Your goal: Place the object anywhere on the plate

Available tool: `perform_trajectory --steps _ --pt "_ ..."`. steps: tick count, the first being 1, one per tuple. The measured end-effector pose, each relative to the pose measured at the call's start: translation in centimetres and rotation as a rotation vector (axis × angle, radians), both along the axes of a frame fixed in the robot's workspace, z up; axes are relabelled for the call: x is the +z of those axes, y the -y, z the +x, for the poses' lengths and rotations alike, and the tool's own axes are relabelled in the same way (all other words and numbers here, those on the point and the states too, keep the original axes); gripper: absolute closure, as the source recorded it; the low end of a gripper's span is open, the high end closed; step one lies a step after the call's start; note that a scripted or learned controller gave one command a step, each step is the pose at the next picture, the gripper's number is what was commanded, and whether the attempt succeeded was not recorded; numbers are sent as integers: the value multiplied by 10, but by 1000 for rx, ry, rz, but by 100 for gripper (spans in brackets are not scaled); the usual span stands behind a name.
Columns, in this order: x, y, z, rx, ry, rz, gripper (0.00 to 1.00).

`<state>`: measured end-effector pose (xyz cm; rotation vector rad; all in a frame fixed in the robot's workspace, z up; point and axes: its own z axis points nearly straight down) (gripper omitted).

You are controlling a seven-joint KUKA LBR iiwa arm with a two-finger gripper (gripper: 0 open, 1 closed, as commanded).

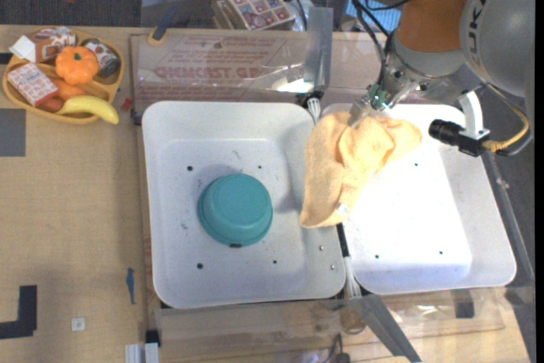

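The cloth (353,166), a single yellow one, hangs crumpled over the divide between the two bins: its top corner is bunched up at the gripper (371,108), its lower end trails down onto the seam and the left bin's (170,268) right rim. From the left bin's centre it sits at about 3 o'clock; in the right bin (459,251) it fills the 10 o'clock corner.

The gripper appears clenched on the cloth's top corner, since the fabric peaks right at its tips and drapes away below as if lifted.

The plate (236,209), a round teal one, lies near the middle of the left bin, at about 8 o'clock from the cloth and apart from it.

My reading is that the carry is in hand: the cloth is picked up and partway across, not yet on the plate. The next move calls for travel toward 8 o'clock with enough lift that the trailing end clears the rims, then a drop over the plate so that the fabric lands on it.

Counted: one cloth, one plate, two bins, one arm (476,13). Off the bench's 10 o'clock corner sits one tray (17,85) of toy food.
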<state>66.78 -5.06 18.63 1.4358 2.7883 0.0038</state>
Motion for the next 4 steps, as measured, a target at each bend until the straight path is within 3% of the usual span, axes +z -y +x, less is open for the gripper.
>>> perform_trajectory --steps 1,3,4 --pt "40 1 1 -1 -1 0 100" --pt "60 -102 -16 797 2 -3 100" --pt "50 -150 -18 951 -1 -2 100"
